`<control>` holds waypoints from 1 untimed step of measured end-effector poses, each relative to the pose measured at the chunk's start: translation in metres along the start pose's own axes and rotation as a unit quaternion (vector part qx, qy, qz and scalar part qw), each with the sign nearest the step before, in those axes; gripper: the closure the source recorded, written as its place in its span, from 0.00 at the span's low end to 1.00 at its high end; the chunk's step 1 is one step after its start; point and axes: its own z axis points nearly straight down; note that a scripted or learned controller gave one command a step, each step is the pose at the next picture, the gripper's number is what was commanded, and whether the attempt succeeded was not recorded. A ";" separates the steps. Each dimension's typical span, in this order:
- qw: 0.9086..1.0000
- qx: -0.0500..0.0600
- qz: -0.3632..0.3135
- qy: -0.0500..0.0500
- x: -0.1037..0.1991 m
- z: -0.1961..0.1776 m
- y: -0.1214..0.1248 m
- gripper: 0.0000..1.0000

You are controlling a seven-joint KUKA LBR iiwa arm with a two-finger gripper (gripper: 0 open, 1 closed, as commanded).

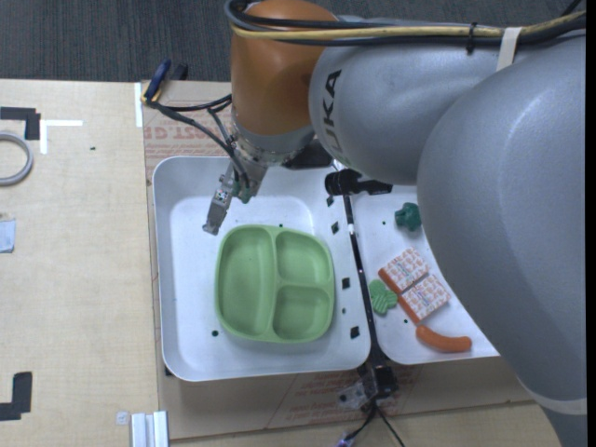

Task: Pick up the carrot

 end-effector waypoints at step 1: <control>1.000 0.001 0.018 0.001 0.013 0.056 -0.031 0.00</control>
